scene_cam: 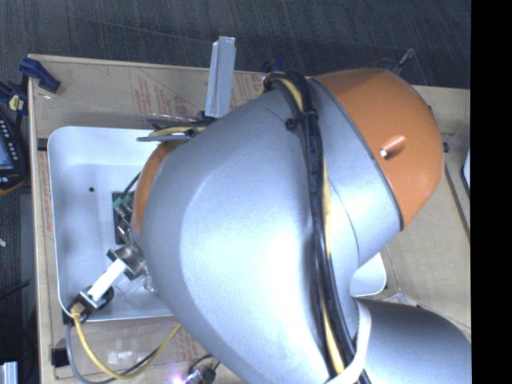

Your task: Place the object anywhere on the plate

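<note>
The big grey arm (pixel 264 238) is hogging most of the left white bin (pixel 68 190). Can't tell what the pincer is doing, and I can't spot the object or plate under it.

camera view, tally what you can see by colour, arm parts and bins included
grey: 1, the arm's casing
orange: 1, the arm's band
white: 1, the left bin
yellow: 1, the cable at the bench's front edge
total: 4
</note>
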Available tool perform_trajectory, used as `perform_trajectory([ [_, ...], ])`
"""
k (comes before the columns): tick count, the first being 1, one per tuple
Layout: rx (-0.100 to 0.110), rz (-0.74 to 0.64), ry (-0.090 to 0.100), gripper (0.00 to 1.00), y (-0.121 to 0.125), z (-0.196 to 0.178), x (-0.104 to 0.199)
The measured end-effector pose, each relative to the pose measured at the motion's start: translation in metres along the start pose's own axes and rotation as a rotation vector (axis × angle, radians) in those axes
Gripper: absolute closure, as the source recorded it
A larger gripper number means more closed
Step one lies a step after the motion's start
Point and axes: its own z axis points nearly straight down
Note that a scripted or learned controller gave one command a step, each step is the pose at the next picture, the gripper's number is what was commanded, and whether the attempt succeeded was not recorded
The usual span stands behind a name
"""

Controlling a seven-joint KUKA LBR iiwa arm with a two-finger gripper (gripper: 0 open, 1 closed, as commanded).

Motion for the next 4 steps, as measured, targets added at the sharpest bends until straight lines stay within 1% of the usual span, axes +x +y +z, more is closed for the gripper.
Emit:
perform_trajectory([
  [1, 0.000, 0.162, 0.003, 1.00, 0.052, -0.096, -0.014],
  [2, 0.000, 0.028, 0.001, 1.00, 0.067, -0.113, 0.029],
  [3, 0.000, 0.045, -0.001, 1.00, 0.111, -0.037, 0.088],
  [4, 0.001, 0.044, 0.000, 0.00, 0.110, -0.038, 0.088],
])
